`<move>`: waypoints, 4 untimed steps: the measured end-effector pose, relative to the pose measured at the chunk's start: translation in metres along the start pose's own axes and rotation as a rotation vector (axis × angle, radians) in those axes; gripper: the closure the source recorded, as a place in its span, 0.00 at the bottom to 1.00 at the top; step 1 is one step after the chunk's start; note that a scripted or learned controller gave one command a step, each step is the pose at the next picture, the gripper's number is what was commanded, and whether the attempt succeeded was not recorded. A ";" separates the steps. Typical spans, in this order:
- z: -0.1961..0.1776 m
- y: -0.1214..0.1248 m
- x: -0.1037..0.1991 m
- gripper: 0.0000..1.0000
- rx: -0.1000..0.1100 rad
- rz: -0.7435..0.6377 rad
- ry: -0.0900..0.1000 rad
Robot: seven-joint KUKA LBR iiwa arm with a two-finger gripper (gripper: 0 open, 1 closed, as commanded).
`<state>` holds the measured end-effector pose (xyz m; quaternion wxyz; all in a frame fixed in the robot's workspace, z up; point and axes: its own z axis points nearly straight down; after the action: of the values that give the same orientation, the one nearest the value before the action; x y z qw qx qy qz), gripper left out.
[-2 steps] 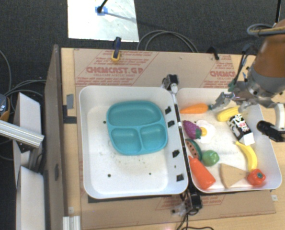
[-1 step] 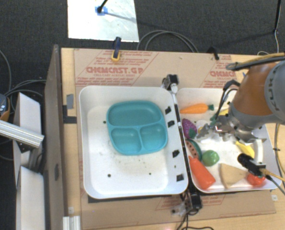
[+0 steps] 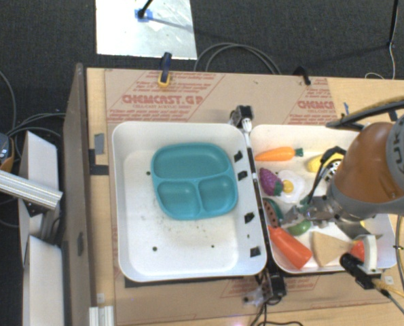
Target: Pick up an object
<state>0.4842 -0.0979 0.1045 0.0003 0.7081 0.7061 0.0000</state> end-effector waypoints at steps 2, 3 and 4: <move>-0.103 0.052 -0.066 1.00 -0.010 -0.002 -0.005; -0.099 0.050 -0.063 0.00 -0.002 -0.003 0.000; 0.009 0.127 0.004 0.00 -0.014 -0.011 -0.005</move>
<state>0.6109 -0.0939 0.0960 0.0071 0.7041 0.7101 0.0034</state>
